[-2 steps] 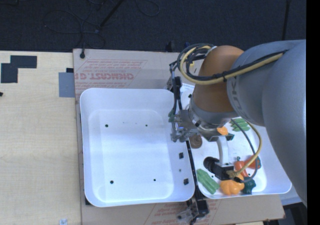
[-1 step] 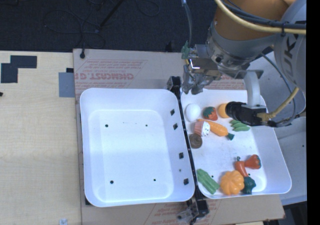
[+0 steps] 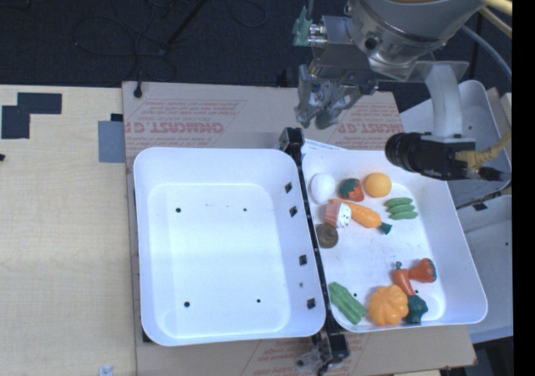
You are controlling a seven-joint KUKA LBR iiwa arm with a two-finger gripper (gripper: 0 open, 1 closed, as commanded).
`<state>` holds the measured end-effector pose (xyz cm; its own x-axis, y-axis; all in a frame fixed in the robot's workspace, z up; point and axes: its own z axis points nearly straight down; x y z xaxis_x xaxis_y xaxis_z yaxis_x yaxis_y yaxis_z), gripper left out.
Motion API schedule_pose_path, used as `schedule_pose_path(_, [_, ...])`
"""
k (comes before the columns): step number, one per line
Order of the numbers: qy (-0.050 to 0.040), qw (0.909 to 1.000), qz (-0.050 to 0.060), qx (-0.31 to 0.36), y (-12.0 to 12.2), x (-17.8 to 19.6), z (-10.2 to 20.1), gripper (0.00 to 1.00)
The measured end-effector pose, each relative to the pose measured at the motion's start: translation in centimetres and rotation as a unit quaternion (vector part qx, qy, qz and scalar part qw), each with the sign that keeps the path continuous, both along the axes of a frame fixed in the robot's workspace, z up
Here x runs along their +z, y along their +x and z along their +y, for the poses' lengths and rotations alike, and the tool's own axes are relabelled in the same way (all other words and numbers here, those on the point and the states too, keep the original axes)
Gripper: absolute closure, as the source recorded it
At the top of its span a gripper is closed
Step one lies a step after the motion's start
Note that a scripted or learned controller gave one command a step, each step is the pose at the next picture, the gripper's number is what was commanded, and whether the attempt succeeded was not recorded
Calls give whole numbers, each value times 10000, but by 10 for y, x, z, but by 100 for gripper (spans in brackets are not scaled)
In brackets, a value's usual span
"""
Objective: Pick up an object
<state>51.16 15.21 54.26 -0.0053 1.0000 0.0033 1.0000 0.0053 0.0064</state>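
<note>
The claw (image 3: 322, 111) hangs above the cardboard at the far edge of the bench, just beyond the black divider where the two bins meet, and nothing sits between its fingers; from here I cannot tell whether they are spread or closed. Below and a little right of it, in the right bin (image 3: 456, 232), lie the toys: a white egg (image 3: 322, 187) nearest the claw, a tomato (image 3: 351, 189) and an orange (image 3: 377, 185) beside it, then a green pod (image 3: 401, 208), a carrot (image 3: 361, 215) and a brown disc (image 3: 327, 236). Farther off sit a red pepper (image 3: 418, 272), a yellow squash (image 3: 387, 305) and a cucumber (image 3: 346, 302). The left bin (image 3: 159, 249) spreads below and left of the claw.
</note>
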Motion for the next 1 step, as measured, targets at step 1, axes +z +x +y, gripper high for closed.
schedule_pose_path(1, [-27, 10000, 51, -47, -15, -5, -67, 100])
